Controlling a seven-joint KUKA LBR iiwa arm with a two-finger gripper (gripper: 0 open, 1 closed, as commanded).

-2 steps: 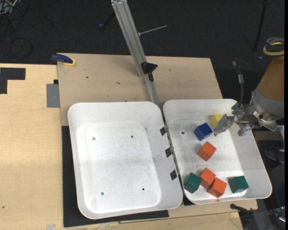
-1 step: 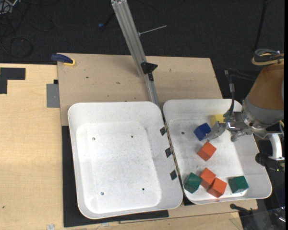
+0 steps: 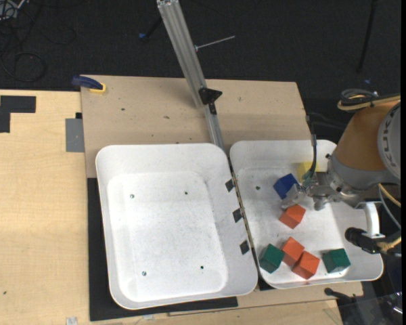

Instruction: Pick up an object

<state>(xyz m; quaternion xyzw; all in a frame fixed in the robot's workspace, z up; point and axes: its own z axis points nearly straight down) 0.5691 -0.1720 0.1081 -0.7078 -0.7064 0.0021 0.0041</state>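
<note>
Nearest my camera is the cluster at the near end of the right bin (image 3: 325, 277): a green block (image 3: 271, 257), two orange blocks touching each other (image 3: 300, 256), and another green block (image 3: 336, 260) just beside them on the arm's side.

The likeliest target, as I judge it, is the lone orange block (image 3: 292, 216), sitting farther from me than that cluster, near the bin's middle. The hand (image 3: 311, 191) hovers just beyond it, toward the arm's side and slightly farther from me, so the block lies on the near, bin-centre side of the hand. A blue block (image 3: 285, 185) sits just beside the hand, away from the arm, with a yellow piece (image 3: 304, 170) partly hidden behind it. I cannot tell whether the hand is released or clenched; nothing is visibly grasped.

The left bin (image 3: 166, 222) lies across the divider. I can read no labels or writing on the blocks.
</note>
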